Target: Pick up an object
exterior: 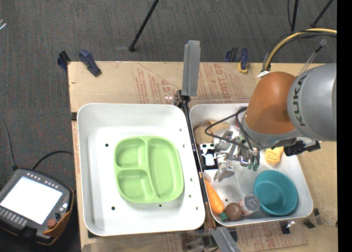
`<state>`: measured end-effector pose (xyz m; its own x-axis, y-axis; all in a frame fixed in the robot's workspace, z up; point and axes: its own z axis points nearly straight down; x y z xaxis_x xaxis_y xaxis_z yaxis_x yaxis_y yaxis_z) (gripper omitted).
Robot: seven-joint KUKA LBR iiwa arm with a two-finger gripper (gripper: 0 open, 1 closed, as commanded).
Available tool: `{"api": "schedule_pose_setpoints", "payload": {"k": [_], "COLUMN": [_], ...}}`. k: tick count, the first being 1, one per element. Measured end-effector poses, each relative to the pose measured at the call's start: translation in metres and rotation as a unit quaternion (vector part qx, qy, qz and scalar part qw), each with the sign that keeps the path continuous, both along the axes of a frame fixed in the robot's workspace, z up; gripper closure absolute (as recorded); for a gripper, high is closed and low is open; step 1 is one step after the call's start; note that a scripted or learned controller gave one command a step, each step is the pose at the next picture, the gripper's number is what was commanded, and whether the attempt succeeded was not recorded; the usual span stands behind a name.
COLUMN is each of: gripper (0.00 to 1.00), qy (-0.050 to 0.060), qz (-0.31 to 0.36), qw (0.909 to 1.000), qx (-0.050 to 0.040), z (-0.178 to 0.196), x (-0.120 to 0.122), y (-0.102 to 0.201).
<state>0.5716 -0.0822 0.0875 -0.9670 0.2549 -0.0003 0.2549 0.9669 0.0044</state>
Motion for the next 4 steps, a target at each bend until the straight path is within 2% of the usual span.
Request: {"api": "schedule_pose_setpoints", "payload": {"k": [1, 2, 3, 4], "gripper": [0.00, 0.00, 0.00, 0.00], "qy": [0.001, 0.000, -0.001, -0.020], "qz": [0.102, 0.013, -0.007, 0.014], "qw": [0.9948, 0.9999, 1.0000, 0.9997], "qx": [-0.0014, -0.0015, -0.0018, -0.0024], "z": [-0.001, 0.000, 0.000, 0.010], "x": [-0.075, -0.024, 0.028, -0.082], "y": [-0.056, -0.068, -0.091, -0.082]}}
